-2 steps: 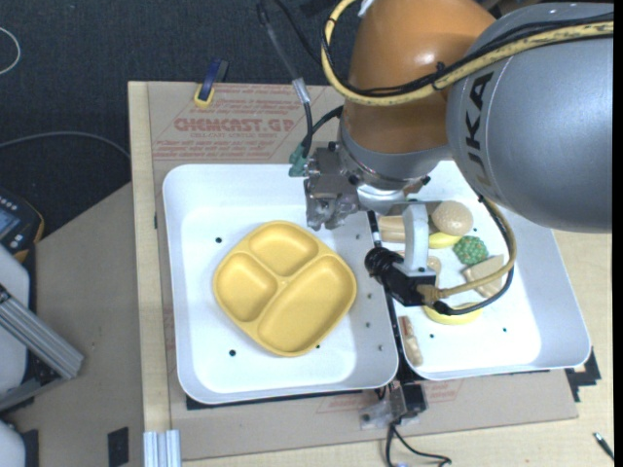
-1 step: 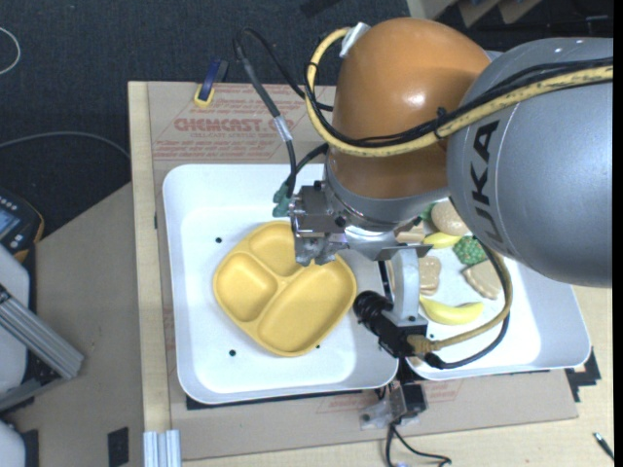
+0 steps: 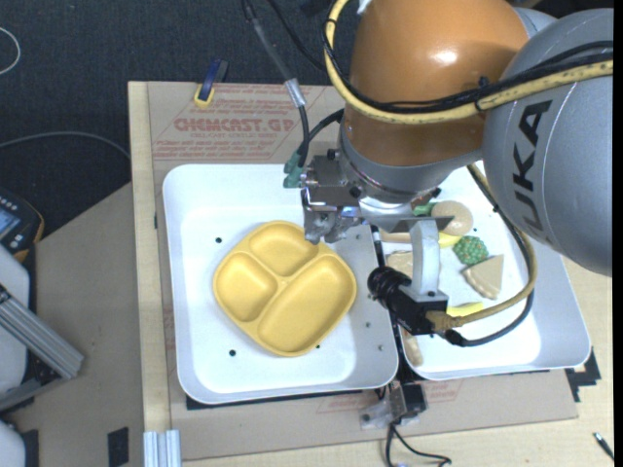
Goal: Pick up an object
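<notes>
A yellow divided plate [image 3: 284,287] with three compartments lies in the left bin [image 3: 195,251]. My gripper [image 3: 326,224] hangs just above the plate's upper right rim, near the wall between the two bins. The big orange and grey arm hides most of the gripper from above. In the right bin [image 3: 545,339] lie a green bumpy toy [image 3: 471,250], a tan wedge-shaped piece [image 3: 484,278], a pale round piece [image 3: 456,219] and a yellow strip [image 3: 465,309], partly covered by the arm.
The bins sit on a cardboard sheet [image 3: 234,120] with red print. A blue and yellow clip [image 3: 208,84] lies at its far edge. Black cables [image 3: 277,52] run from the wrist. A black connector [image 3: 404,305] hangs over the divider.
</notes>
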